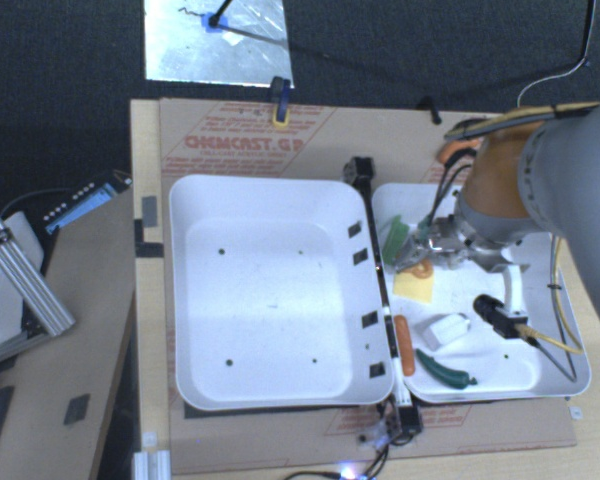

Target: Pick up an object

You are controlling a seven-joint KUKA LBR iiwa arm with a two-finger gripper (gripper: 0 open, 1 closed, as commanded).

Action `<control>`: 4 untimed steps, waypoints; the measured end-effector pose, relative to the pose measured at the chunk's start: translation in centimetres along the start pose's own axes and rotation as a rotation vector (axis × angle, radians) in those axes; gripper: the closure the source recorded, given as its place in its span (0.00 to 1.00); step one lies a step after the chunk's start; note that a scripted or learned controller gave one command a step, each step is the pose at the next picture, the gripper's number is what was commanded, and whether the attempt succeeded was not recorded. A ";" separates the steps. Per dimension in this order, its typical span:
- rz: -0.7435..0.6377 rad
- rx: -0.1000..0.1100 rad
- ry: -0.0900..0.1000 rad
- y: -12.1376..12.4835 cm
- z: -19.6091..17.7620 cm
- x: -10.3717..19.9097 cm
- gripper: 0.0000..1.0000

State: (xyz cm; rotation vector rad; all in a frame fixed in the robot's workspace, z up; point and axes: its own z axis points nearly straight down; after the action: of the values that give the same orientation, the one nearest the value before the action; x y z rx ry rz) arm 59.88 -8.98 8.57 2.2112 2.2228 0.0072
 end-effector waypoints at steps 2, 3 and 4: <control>-0.007 -0.009 0.002 7.6 -10.6 6.0 1.00; -0.006 0.005 0.004 7.2 -9.9 13.3 1.00; -0.002 -0.001 0.003 7.3 -16.8 15.1 1.00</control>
State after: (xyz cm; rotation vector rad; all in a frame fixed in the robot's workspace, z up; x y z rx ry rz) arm 67.00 6.22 25.42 2.2099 2.2258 0.0123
